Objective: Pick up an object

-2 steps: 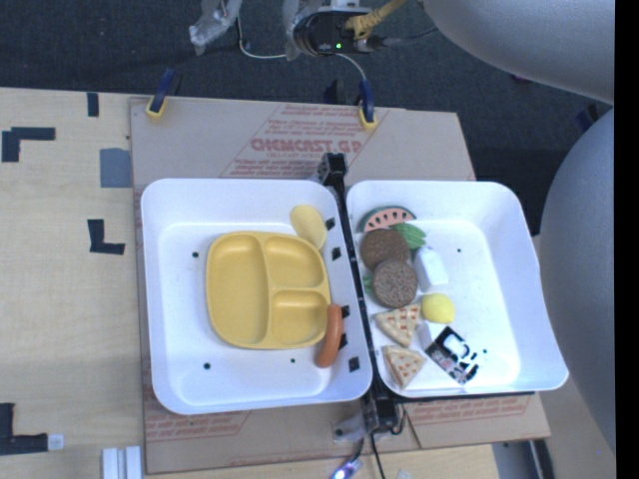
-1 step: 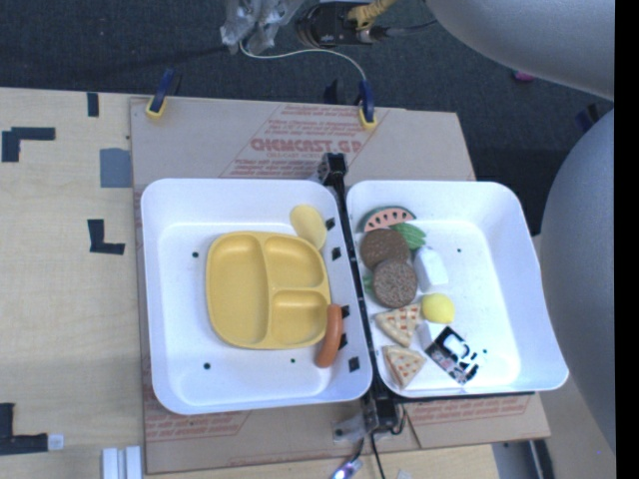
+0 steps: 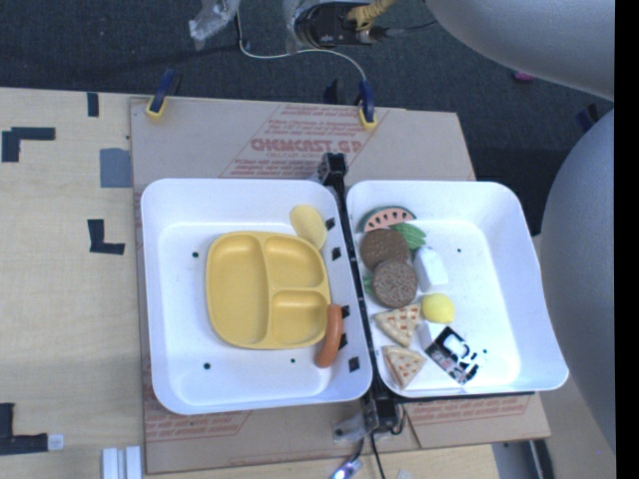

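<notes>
- From my remote seat I see the gripper [image 3: 216,16] at the top edge of the frame, left of centre, over the dark floor beyond the bench; I cannot tell whether it is spread or pressed together; nothing shows in its grasp
- The grey arm [image 3: 529,18] fills the upper right corner; it is well apart from both bins
- Everything I could pick lies in the bins below; the left bin [image 3: 165,267] holds a yellow divided plate [image 3: 268,289] at its middle; a pale yellow piece [image 3: 308,224] sits at the plate's upper right corner; an orange sausage [image 3: 330,335] lies at its lower right, near the wall between the bins
- The right bin [image 3: 509,287] holds its things along its left side; a watermelon slice [image 3: 387,216] on top, a green leaf [image 3: 409,234] just beside it; two brown discs [image 3: 395,282] below; a white block [image 3: 431,265] to their right; a lemon [image 3: 437,308] under that; two wedge slices [image 3: 399,324] lower down; a black-and-white item [image 3: 451,352] at the lower middle
- Both bins rest on a cardboard sheet [image 3: 300,148] clamped to the wooden bench [image 3: 60,168]
</notes>
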